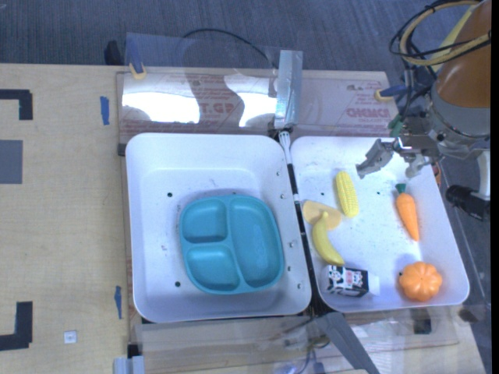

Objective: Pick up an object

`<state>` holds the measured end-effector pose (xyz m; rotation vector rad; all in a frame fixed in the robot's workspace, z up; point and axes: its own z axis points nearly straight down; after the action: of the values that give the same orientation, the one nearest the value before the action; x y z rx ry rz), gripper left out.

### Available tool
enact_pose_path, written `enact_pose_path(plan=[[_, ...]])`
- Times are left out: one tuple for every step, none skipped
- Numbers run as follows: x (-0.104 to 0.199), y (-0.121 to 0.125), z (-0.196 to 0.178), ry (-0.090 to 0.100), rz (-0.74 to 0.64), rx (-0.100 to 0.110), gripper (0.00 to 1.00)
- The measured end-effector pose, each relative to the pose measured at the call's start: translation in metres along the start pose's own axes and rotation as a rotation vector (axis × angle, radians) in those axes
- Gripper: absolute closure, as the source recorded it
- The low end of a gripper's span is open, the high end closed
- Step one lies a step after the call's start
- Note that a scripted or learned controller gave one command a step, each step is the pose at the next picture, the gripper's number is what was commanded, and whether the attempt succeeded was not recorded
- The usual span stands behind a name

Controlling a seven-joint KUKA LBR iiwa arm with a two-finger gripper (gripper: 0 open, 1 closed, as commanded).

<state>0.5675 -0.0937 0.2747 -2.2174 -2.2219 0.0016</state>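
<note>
The right bin [456, 244] holds several toy foods: a corn cob [347, 193], a banana [325, 238], a carrot [408, 215], an orange pumpkin [421, 280] and a small black-and-white carton [348, 280]. My gripper [387, 167] hangs over the bin's far right corner, above and right of the corn and just beyond the carrot's green tip. Its fingers are spread open with nothing between them.
The left bin [148, 209] holds a teal divided plate [231, 242]. A clear panel and a metal post [288, 88] stand behind the bins. Yellow and black cables [425, 29] loop by the arm at top right.
</note>
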Motion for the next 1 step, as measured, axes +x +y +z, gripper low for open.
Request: enact_pose_path(plan=[[-0.0203,0.0467,0.1441,0.001,-0.027,0.013,0.00]])
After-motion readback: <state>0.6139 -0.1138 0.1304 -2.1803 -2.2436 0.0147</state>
